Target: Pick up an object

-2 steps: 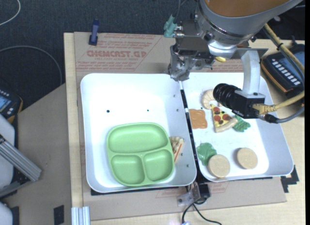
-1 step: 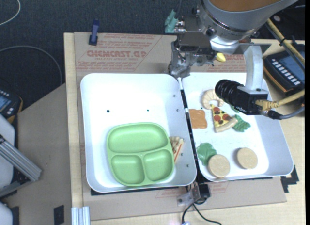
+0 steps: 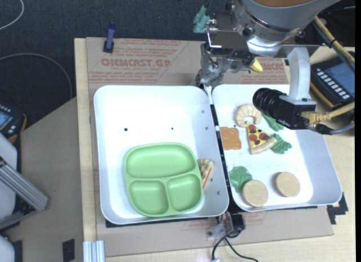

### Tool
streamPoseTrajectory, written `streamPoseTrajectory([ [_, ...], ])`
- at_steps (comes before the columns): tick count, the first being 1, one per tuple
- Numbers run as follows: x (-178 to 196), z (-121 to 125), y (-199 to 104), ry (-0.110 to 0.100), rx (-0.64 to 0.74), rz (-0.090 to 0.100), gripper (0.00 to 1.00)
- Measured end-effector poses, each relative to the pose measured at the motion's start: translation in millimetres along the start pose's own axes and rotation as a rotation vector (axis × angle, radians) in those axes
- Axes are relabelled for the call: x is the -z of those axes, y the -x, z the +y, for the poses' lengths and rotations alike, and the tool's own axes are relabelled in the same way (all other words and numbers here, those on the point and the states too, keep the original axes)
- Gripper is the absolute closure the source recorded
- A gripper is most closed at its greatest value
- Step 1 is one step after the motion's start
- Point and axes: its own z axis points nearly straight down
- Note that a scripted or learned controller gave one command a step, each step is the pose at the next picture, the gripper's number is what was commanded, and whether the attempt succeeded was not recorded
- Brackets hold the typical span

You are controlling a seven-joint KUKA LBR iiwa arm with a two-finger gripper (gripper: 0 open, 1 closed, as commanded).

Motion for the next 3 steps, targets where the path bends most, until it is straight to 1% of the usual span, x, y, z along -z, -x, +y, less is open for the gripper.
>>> streamPoseTrajectory([
  [1, -38, 38, -12, -0.017, -0.006, -0.006, 1.00],
  [2, -58, 19, 8, -0.017, -0.007, -0.005, 1.00],
  [3, -5, 30, -45, -0.004, 0.001, 0.000, 1.00],
])
